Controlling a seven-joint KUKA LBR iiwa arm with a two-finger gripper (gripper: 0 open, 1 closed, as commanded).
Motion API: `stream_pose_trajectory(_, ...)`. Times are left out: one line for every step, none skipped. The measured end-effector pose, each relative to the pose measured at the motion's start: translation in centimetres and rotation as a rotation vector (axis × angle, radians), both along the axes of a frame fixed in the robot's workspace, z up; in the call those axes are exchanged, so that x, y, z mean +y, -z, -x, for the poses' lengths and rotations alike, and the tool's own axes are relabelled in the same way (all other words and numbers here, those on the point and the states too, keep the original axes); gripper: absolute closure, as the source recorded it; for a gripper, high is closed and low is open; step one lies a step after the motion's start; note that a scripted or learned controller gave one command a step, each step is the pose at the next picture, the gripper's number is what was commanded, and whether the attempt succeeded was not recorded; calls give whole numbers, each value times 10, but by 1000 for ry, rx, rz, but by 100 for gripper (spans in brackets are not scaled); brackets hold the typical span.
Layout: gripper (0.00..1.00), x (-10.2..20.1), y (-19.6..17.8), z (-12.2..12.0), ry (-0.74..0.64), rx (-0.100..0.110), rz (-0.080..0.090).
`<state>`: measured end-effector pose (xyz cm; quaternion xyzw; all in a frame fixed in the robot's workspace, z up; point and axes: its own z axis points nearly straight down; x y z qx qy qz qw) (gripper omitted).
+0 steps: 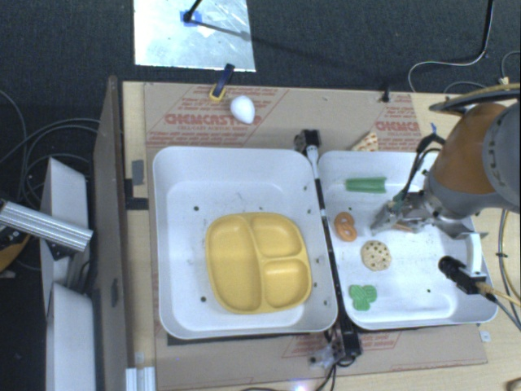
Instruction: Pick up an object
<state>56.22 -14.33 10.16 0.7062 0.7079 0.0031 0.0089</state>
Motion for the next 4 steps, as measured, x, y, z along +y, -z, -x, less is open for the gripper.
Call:
stream_pose_trajectory(0, 42, 17, -68, -7, 10, -8)
stream_pose_trajectory(0, 61, 8, -96, -4, 12, -8)
stream_pose_trajectory(100, 59, -4, -96, -4, 11, -7)
stream_pose_trajectory(0, 60, -3, -96, -7, 10, -7)
